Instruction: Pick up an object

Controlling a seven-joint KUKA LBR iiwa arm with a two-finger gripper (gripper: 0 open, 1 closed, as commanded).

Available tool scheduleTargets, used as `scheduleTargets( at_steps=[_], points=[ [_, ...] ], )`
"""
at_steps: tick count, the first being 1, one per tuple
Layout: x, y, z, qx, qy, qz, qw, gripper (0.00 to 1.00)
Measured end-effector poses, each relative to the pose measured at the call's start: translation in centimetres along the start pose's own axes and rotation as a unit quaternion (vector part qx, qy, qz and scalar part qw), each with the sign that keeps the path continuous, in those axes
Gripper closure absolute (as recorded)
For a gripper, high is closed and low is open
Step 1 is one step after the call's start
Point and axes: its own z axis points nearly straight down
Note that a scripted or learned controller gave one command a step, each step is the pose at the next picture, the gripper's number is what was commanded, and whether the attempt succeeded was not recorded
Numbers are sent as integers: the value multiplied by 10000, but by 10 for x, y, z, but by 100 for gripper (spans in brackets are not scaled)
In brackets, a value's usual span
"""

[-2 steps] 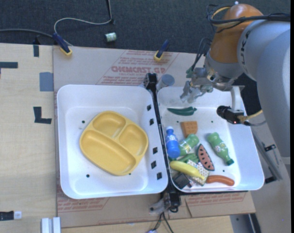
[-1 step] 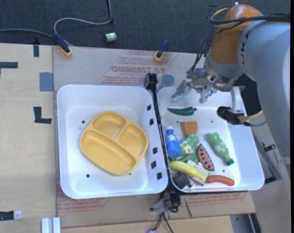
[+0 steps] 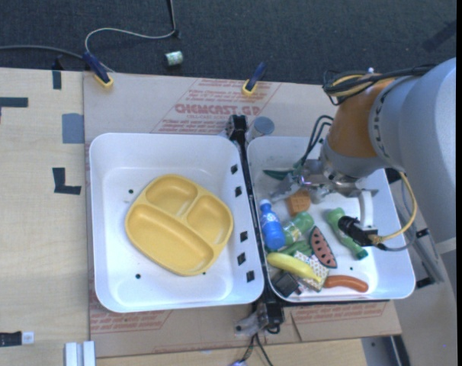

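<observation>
My gripper (image 3: 302, 180) hangs low over the back part of the right bin (image 3: 395, 277), at the end of the grey arm with the orange band. Just below it lies a tan block (image 3: 297, 202), and a dark green piece (image 3: 277, 174) sits at its left. A blue bottle (image 3: 271, 227) lies near the bin's left wall. Toward the front are a watermelon slice (image 3: 321, 248), a banana (image 3: 290, 264), an orange sausage (image 3: 345, 284), a green item (image 3: 298, 227) and a small black thing (image 3: 284, 284). I see nothing held between the fingers.
The left bin (image 3: 109, 204) holds a yellow divided plate (image 3: 179, 223). A black divider (image 3: 245, 204) separates the two bins. The bins rest on cardboard (image 3: 139, 105) with yellow clamps (image 3: 100, 71) at its back edge. The arm's bulk covers the right bin's right side.
</observation>
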Motion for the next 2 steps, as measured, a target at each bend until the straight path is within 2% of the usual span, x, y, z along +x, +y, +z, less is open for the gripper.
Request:
scheduleTargets(
  at_steps=[1,2],
  points=[
    [0,0,-10,-8,-4,-4,10000,100],
    [71,-3,-132,-6,3,-11,10000,100]
  ],
)
